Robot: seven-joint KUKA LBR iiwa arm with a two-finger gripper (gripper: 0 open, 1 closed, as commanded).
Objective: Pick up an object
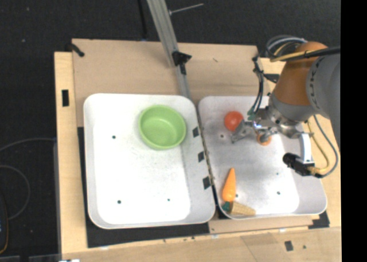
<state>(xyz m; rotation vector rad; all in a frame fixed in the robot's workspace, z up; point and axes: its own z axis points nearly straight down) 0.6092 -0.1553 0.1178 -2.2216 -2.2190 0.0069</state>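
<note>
A top-down slanted view of a tan surface (126, 69) carrying two shallow white bins side by side. The left bin (103, 198) holds a round lime-green bowl (163, 127) near its far edge. In the right bin (298, 198), a small red-orange ball (233, 120) lies at the far left, and an orange carrot (229, 184) lies at the near left, just above a tan cone (243, 210). The grey arm (298, 86), orange-banded, reaches in from the right, its pincer (248, 131) low over the bin, just right of the ball. Whether the pincer is open or closed cannot be told.
</note>
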